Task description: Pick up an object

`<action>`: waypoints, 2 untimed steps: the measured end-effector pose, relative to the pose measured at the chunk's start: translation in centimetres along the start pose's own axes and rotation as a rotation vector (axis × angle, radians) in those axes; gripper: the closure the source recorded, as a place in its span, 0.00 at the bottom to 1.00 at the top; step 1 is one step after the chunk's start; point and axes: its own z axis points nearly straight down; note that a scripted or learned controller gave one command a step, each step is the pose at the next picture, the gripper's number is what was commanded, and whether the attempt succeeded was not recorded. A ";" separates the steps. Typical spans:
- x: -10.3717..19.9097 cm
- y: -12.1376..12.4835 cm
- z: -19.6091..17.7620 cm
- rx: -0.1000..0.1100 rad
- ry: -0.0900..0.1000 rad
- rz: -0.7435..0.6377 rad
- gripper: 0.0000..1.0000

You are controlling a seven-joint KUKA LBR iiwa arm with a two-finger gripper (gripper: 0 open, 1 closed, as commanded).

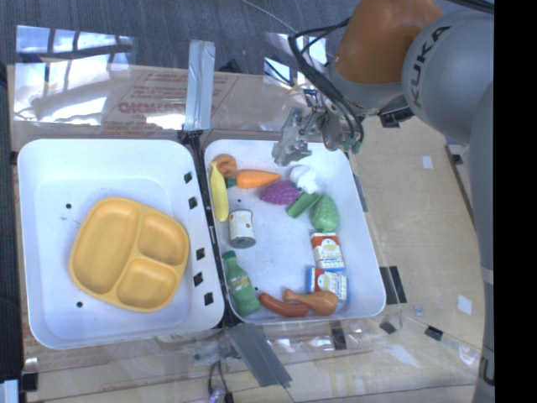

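You see the arm [436, 57] reaching in from the upper right of the frame, with the tool [291, 151] hanging over the top edge of the right bin [361, 250]. Whether the tool is released or clenched you cannot tell; nothing is visibly between its fingers.

The objects all lie in the right bin. Just below the tool sits a small white piece [302, 177], with a carrot [256, 178] to its left and purple grapes [279, 193] under it. A banana [219, 191] lies along the bin's left wall, with a can [242, 227] just beside its lower end. Right of the grapes you find a cucumber [304, 204] and a leafy green [325, 213]. Below these stands a carton [328, 263] near the right wall. Along the bottom edge lie a green bottle [239, 285], a sausage [282, 306] and a drumstick [315, 300].

The left bin [42, 166] holds a yellow divided plate [128, 252], centre left of the frame. Both bins rest on the tabletop [411, 208].
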 end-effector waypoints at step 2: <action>-0.5 -5.4 -0.4 0.001 -0.001 -0.205 1.00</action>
